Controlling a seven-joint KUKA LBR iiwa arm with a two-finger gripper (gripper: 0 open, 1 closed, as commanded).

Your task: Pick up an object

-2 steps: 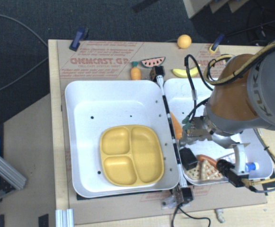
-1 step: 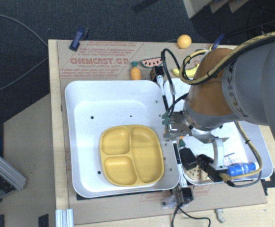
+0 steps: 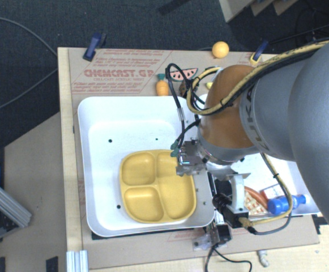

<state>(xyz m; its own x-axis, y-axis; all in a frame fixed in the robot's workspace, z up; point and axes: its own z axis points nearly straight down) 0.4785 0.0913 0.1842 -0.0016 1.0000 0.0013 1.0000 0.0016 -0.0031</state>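
A yellow divided plate (image 3: 153,191) with three compartments lies flat in the front half of the left white bin (image 3: 96,152). My gripper (image 3: 182,158) hangs low over the plate's upper right rim, close to the wall between the two bins. Whether it touches the rim is hidden by the gripper's own body. The grey arm with its orange band (image 3: 226,112) reaches in from the right and covers most of the right bin (image 3: 286,174).
A bottle with a blue cap (image 3: 280,204) and a red-striped packet (image 3: 255,200) lie in the right bin, below the arm. An orange ball (image 3: 220,49) and a small orange item (image 3: 162,87) rest on the cardboard behind the bins. Cables loop around the wrist.
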